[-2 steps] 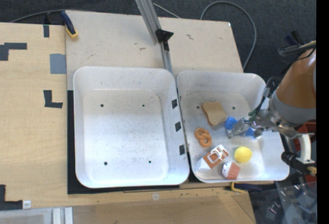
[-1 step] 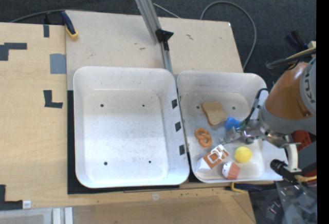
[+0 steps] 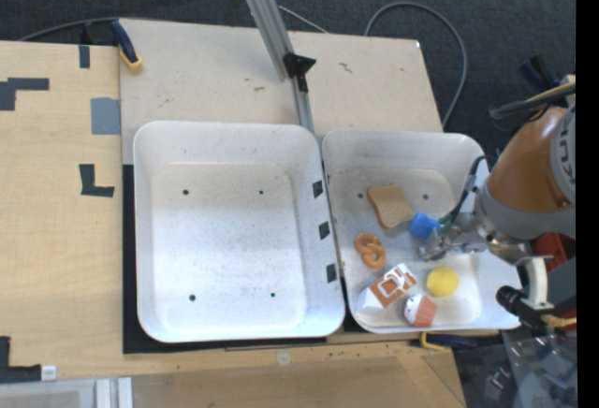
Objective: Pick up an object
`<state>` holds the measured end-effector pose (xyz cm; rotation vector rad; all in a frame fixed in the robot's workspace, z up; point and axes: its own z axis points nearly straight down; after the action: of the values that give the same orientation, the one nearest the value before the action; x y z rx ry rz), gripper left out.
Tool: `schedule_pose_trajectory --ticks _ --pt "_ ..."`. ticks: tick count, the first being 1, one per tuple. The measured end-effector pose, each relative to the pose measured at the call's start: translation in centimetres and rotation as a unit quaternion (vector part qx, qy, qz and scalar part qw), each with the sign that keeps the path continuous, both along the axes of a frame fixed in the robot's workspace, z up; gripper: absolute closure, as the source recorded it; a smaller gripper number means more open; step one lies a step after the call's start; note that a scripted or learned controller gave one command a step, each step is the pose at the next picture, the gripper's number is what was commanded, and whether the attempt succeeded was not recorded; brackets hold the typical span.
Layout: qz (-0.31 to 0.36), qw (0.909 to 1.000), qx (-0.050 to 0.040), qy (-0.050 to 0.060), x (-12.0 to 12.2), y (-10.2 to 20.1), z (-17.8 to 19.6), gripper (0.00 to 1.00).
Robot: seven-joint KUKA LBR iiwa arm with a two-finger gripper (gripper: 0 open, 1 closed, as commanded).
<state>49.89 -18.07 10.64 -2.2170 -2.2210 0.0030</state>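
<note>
From the camera above the counter (image 3: 234,88), we see the gripper (image 3: 440,240) low inside the right bin (image 3: 374,149), just beside a small blue object (image 3: 423,226). We cannot tell its opening, nor whether it grips anything. Nearby lie a tan bread-like slice (image 3: 389,205), an orange pretzel shape (image 3: 370,250), a round yellow ball (image 3: 443,282), an orange-and-white block (image 3: 394,284) and a red-and-white piece (image 3: 419,309). The left bin (image 3: 150,210) sits alongside.

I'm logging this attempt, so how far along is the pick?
Nothing looks picked yet. The tool sits low in the right white bin, between the small blue block and the round yellow ball, both resting on the bin floor. Its grip state is unclear. Grasping and lifting an object remain.
</note>
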Motion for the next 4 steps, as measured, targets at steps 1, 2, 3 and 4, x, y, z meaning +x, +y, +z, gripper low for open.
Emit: schedule_pose_trajectory --ticks 1,2,3,4 --pt "0.000 1.0000 -0.0014 -0.004 -0.2 0.2 6.2 1.00" --pt "0.000 1.0000 -0.0014 -0.004 0.0 0.3 11.5 1.00" --pt "0.002 1.0000 0.0004 -0.002 1.5 5.2 12.6 1.00" --pt "0.002 1.0000 0.0000 -0.001 3.1 10.4 11.4 1.00"
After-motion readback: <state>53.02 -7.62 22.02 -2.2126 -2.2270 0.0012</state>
